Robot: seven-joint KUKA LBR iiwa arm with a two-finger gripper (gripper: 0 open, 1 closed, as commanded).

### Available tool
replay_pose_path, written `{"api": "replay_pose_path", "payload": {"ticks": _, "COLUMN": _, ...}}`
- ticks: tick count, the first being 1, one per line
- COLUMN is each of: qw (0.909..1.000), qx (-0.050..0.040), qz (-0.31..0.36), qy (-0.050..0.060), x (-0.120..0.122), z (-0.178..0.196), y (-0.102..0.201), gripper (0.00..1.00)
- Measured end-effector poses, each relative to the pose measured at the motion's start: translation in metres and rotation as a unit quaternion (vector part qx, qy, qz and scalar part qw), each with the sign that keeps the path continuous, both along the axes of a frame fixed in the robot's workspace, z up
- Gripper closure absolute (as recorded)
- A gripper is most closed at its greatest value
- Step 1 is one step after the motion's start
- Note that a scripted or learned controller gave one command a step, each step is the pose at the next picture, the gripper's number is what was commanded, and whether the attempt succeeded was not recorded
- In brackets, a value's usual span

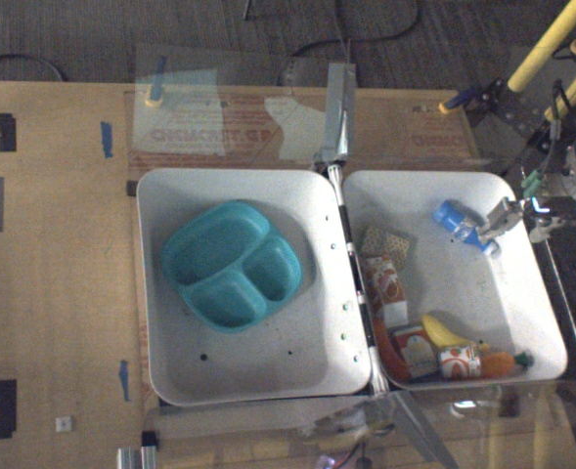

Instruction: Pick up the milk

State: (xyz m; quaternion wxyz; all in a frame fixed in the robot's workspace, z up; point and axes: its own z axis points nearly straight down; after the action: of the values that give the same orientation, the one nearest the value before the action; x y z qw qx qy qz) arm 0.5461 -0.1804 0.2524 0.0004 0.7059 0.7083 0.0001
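The milk is a small white carton with red print. It lies flat at the left side of the right bin, close to the wall between the bins. My gripper hangs over the upper right part of that bin, reaching in from the right. It is right against a blue object and well apart from the milk, up and to the right of it.
A teal divided plate lies in the left bin. Near the milk are a tan cracker, a banana, a red-and-white can, an orange piece and a red item along the front wall.
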Motion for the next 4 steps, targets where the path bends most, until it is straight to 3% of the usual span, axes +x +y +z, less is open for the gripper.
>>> {"api": "replay_pose_path", "payload": {"ticks": 1, "qw": 1.0000, "qx": 0.0002, "qz": 0.008, "qy": 0.001, "x": 0.060, "z": -0.120, "y": 0.082, "gripper": 0.00}}
{"api": "replay_pose_path", "payload": {"ticks": 2, "qw": 0.9904, "qx": -0.0008, "qz": 0.138, "qy": -0.005, "x": -0.005, "z": -0.164, "y": 0.063, "gripper": 0.00}}
{"api": "replay_pose_path", "payload": {"ticks": 3, "qw": 0.9911, "qx": -0.0045, "qz": 0.133, "qy": -0.008, "x": -0.004, "z": -0.152, "y": 0.056, "gripper": 1.00}}
{"api": "replay_pose_path", "payload": {"ticks": 4, "qw": 0.9911, "qx": -0.0049, "qz": 0.133, "qy": -0.008, "x": -0.004, "z": -0.152, "y": 0.056, "gripper": 0.00}}
